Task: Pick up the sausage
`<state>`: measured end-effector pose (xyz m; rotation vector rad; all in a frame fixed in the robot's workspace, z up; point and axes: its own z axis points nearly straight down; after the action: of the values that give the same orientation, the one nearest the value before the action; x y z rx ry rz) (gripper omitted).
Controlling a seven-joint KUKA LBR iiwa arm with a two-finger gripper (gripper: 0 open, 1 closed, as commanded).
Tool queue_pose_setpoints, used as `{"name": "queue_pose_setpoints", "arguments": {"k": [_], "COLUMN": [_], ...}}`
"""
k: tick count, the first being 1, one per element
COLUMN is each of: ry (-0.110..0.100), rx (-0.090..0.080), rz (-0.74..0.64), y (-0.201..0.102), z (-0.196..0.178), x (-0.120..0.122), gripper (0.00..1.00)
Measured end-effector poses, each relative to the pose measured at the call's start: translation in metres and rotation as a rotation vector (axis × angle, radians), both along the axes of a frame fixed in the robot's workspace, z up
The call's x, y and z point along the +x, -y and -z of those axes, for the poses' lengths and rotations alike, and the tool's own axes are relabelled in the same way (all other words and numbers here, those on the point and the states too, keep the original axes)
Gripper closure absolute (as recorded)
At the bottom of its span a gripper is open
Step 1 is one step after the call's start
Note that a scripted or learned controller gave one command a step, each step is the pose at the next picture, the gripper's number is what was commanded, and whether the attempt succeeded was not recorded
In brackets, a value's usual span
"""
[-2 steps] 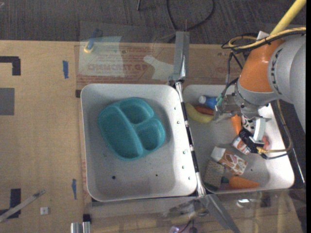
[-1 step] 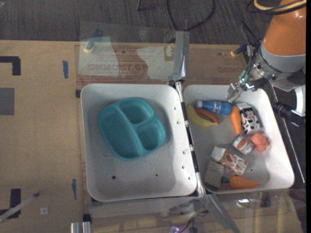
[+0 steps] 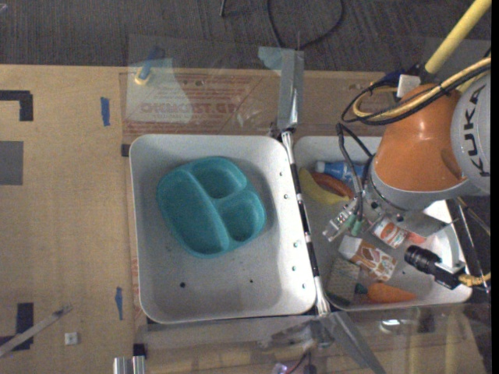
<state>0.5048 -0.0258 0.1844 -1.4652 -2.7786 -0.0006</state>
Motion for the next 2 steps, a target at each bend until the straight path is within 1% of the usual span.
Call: {"name": "queue_pose_setpoints", "arguments": {"k": [1,2], "ry": [0.008,0.002], "rx": [-0.003,-0.001], "rz": [-0.311,-0.141], "y": [0.044,0.036], "z": [-0.116,-0.054], "x": [0.067,0.090], "gripper": [1.00,1.00]}}
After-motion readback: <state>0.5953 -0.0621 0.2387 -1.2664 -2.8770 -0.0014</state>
